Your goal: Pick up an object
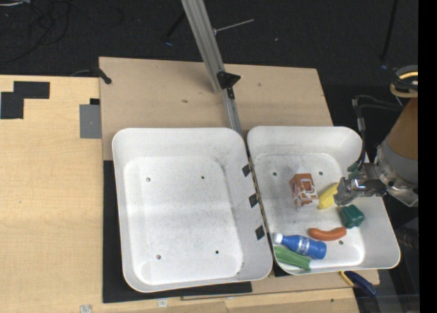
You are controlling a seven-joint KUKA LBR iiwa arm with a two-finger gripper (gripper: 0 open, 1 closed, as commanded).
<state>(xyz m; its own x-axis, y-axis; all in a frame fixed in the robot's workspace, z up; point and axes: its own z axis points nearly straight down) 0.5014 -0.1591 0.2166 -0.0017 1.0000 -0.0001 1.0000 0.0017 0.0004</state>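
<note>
Camera view, from above and at a slant. Two shallow white bins sit side by side on the counter (273,93). The left bin (130,147) carries no objects; the right bin (287,137) carries all the candidates for picking.

The arm (403,147) reaches in from the right, and the hand (349,188) hangs low over the right side of the right bin. How far it is open cannot be told from here, and nothing can be seen held in it.

Just beside the hand, on its left, lies a yellow piece (327,197); just below it lies a dark green block (352,217). A small red-brown box (302,190) stands a little further left. Toward the near edge lie an orange sausage-shaped piece (327,234), a blue bottle (302,245) and a green piece (292,258), the last two touching.

To do this step well, I judge the hand should commit to one object, not the gap between two. The yellow piece and the green block are nearest, yet they sit close together, so a descent between them risks nudging both aside. Centring squarely over one, with the closing direction across its narrow side, looks safest. The bin's right wall (382,223) is near, so a straight vertical lift seems wise.
</note>
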